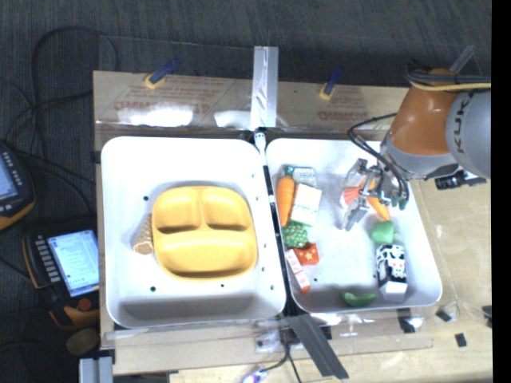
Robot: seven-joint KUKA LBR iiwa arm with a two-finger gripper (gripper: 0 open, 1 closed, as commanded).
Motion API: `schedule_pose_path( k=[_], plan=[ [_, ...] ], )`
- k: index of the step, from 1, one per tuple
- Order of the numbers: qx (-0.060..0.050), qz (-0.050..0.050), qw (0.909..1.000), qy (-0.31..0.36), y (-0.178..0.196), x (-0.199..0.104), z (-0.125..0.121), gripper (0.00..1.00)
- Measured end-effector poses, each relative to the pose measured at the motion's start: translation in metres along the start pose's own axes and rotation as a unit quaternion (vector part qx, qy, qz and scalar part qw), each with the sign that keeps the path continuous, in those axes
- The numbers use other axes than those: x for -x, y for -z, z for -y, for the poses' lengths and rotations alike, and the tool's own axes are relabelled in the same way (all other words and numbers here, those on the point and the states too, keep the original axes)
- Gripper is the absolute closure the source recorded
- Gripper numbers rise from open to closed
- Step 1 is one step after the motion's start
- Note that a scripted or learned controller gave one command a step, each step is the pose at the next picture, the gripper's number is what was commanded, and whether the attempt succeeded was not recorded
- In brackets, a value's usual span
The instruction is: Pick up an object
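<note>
Gripper (357, 207) inside cluttered right bin (423, 250).

The grey arm (471, 134) with its orange band reaches in from the right, its wrist angled down-left, the tool (361, 202) held low.

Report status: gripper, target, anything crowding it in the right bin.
Gripper low in right bin, open, nothing between its fingers. Orange piece right beside it, green ball just below. Cow-print carton nearer the front.
</note>
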State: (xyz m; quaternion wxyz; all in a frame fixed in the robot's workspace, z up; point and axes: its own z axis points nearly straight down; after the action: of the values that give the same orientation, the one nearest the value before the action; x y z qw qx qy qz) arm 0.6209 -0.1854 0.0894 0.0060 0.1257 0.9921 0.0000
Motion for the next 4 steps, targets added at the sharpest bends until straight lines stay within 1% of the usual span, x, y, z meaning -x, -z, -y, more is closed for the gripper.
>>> schedule_pose_path(
  k=[1, 2, 3, 4],
  plan=[
    [-0.001, 0.001, 0.9999, 0.014, 0.000, -0.007, -0.021, 0.00],
    [0.000, 0.000, 0.9993, -0.037, 0.002, -0.072, 0.033, 0.00],
    [-0.001, -0.001, 0.9979, 0.064, 0.000, 0.004, 0.006, 0.00],
    [-0.001, 0.003, 0.9979, 0.064, 0.012, 0.006, 0.005, 1.00]
  ],
)
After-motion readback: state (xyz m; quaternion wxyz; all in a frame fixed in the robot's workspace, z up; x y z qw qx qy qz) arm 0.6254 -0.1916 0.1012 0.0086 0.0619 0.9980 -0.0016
